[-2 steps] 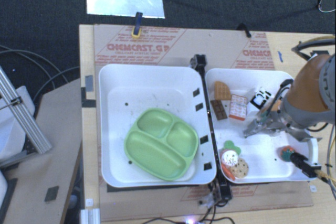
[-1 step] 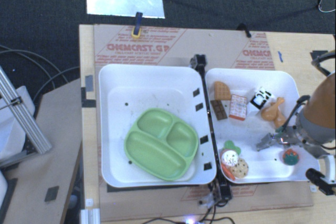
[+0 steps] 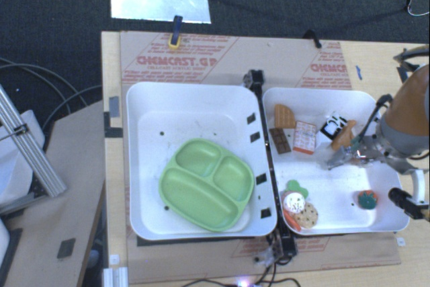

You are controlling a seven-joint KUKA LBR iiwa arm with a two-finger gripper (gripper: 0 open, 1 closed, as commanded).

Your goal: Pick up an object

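Note:
The right bin (image 3: 336,208) holds several small items: a tan waffle-like piece (image 3: 284,116), a brown chocolate bar (image 3: 279,140), a pink card (image 3: 305,137), a black-and-white item (image 3: 333,125), an orange-tan piece (image 3: 344,134), a teal and red toy (image 3: 367,199), and a cookie with a round white and red item (image 3: 297,207) at the front. My gripper (image 3: 341,158) reaches in from the right and hangs low over the bin's middle, just below the orange-tan piece. Nothing shows between its fingers.
The left bin (image 3: 148,144) carries a green divided plate (image 3: 207,183). Both bins rest on a cardboard sheet (image 3: 222,57) on the bench. A black divider (image 3: 263,144) with clips runs between the bins. Cables and a metal frame lie off to the left.

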